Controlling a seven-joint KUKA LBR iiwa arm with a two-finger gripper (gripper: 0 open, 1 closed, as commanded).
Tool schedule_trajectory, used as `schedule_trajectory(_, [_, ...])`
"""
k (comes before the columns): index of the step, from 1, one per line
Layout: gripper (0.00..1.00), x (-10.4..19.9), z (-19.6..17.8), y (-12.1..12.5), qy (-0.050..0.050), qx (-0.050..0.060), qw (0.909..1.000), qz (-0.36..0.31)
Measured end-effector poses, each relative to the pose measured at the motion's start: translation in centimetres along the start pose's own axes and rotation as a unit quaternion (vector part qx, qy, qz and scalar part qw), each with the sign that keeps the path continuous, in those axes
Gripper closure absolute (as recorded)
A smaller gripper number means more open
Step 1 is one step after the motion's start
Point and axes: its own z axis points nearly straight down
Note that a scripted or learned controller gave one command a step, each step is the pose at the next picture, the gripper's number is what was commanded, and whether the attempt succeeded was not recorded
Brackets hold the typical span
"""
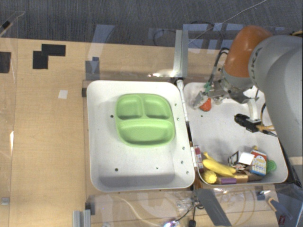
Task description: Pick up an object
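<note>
A grey KUKA arm point(279, 74) reaches in from the right and hangs its gripper point(200, 99) low over the far left corner of the right bin point(222, 141), right at a small orange-red object point(206, 105) that sits alone on the white floor near the wall between the bins. That object looks like the target of this try, since it lies apart from the rest and offers a clean approach with nothing crowding it. From this high, slanted angle the tool and the object overlap, so it cannot be told whether the gripper is released, clenched or grasping the piece, nor whether the piece rests on the floor or is lifted off it. The bin's other contents are bunched along its near edge, well apart from the gripper: a banana point(218, 167) lies beside a small printed carton point(258, 163) and a green ball point(270, 165), packed close enough that a grasp there would likely jostle neighbours. In the left bin point(102, 126) a green divided plate point(144, 118) lies flat near the middle, wide and shallow, a poor fit for a two-finger pinch, which may be why the arm works the other side. The pick appears to be at its grasp stage, with the outcome open.
</note>
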Motion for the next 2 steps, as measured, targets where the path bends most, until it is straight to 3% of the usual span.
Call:
schedule_trajectory(1, [1.0,0.1,-1.1,0.3,0.0,-0.003,1.0,-0.003])
schedule_trajectory(2, [1.0,7.4,-9.8,1.9,0.001,0.002,0.9989,-0.046])
